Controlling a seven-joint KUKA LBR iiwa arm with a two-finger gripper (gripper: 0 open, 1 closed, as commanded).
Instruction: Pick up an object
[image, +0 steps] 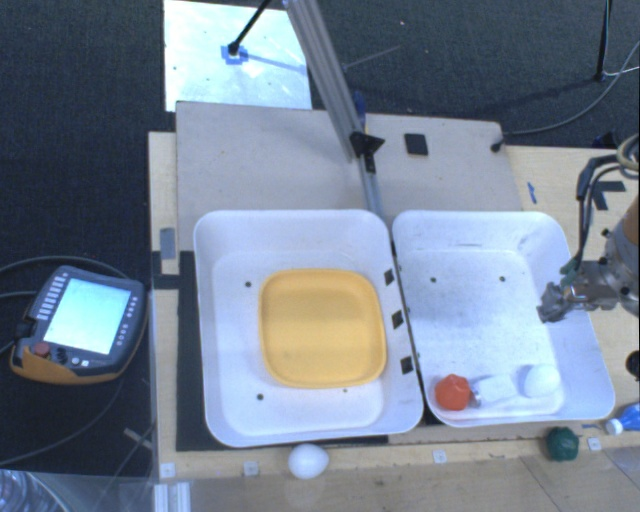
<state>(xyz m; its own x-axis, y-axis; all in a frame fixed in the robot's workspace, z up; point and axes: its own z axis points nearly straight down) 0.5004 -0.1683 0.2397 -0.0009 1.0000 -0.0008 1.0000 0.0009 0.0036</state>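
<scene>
In the right bin (470, 250) three small things lie along the near wall: an orange-red ball (453, 392), a small white piece (494, 388) beside it, and a white egg-shaped object (541, 381). The left bin (225, 330) holds a square yellow plate (323, 327). My gripper (553, 303) hangs over the right bin's right edge, above and to the right of the three small things and apart from them. Nothing shows between its fingers.
A white egg (308, 461) lies on the bench just in front of the left bin. A dark green ball (561, 443) and a blue-and-white item (622, 422) sit off the right bin's near right corner. A teach pendant (80, 322) rests at far left.
</scene>
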